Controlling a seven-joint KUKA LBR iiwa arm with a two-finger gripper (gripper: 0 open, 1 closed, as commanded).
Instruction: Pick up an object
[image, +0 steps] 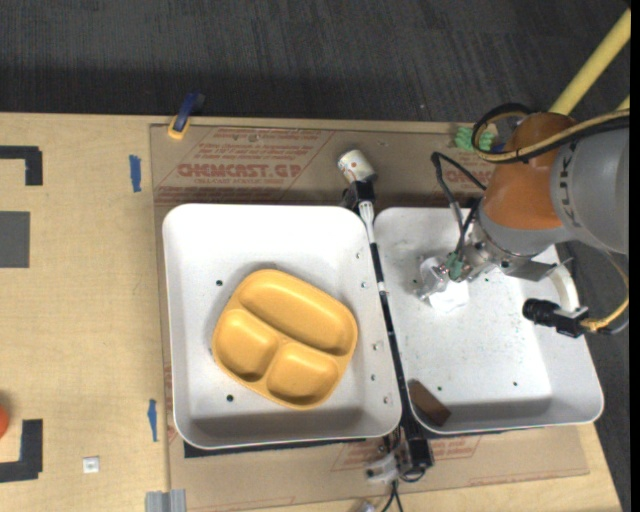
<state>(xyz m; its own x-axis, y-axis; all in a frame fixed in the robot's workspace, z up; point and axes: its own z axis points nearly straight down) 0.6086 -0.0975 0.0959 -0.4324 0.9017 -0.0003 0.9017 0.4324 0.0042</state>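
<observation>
Grey arm (590, 190) reaches over white bins (190, 300) on the cardboard-covered bench (80, 300); gripper (440, 278) state unclear.

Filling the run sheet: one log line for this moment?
claw: low in right bin | yellow tray: left bin | brown block: right bin

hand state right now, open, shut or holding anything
hand: cannot be told from this view; it sits low over the right bin, with the yellow tray apart in the left bin.

Bright even overhead light, soft shadows (slightly blurry throughout).
</observation>
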